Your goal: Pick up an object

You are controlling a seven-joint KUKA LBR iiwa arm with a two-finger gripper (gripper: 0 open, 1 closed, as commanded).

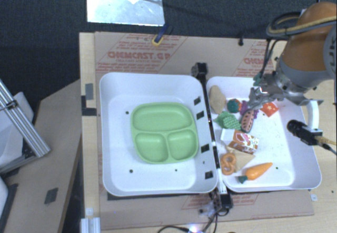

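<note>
Nothing had been lifted at this moment, as far as the frame showed: every toy lay on the floor of the right bin (303, 171), at the right of the frame. The left bin (113, 121), centre-left, carried a green divided plate (164, 132).

Contents of the right bin, top to bottom:
- beige potato-like piece (216, 98) near the upper left corner
- small green and orange piece (233, 105) just beside it
- green ridged piece (229, 120) below that
- dark elongated piece with coloured spots (246, 119), tilted, near the bin's middle
- red-orange piece (270, 108) to its right
- small printed carton (244, 142)
- pretzel (228, 163) at the lower left
- carrot (256, 171) along the lower edge

The arm (308, 42) entered from the upper right, and the jaws (257, 98) sat low over the cluster, between the dark spotted piece and the red-orange piece. Whether the jaws were open or closed could not be told; the wrist body and the clutter beneath them hid the gap. No object was seen clearly between them.

Judgement: approach done, grasp unconfirmed, lift not yet done. The likely target was the dark spotted piece or the red-orange one; which of them, not determinable. Crowding around the jaws made a clean single-object pick doubtful.
</note>
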